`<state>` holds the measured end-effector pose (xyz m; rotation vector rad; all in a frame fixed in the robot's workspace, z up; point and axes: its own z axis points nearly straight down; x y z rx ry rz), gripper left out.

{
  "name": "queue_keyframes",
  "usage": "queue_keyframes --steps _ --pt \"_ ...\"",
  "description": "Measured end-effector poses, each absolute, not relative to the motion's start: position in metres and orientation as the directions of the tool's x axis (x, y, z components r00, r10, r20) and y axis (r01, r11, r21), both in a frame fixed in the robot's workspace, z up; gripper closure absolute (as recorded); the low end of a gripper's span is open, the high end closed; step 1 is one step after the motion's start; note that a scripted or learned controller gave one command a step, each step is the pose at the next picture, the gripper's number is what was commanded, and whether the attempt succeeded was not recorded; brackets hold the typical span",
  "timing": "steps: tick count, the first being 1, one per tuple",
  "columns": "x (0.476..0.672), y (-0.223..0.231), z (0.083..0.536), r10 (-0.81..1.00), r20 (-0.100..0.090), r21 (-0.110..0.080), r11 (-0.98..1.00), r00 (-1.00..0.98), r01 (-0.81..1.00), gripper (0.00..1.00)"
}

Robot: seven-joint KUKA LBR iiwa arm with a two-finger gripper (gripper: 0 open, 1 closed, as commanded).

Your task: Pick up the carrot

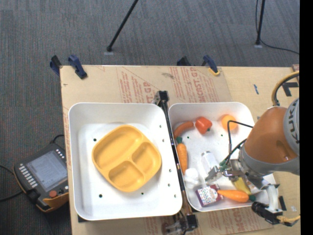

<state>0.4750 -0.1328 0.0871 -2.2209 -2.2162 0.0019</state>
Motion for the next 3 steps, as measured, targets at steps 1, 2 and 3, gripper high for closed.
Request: queue_keyframes --steps 1,2,3 --pt "0.476 -0.152 0.087 1.000 0.002 -0.002 -0.002 0.002 1.000 0.00" --pt "0.476 -0.152 0.097 1.000 0.003 -0.003 -0.006 0.006 1.000 1.00" --pt "0.476 -0.091 0.169 1.000 0.002 -0.002 0.001 -0.001 1.000 1.00"
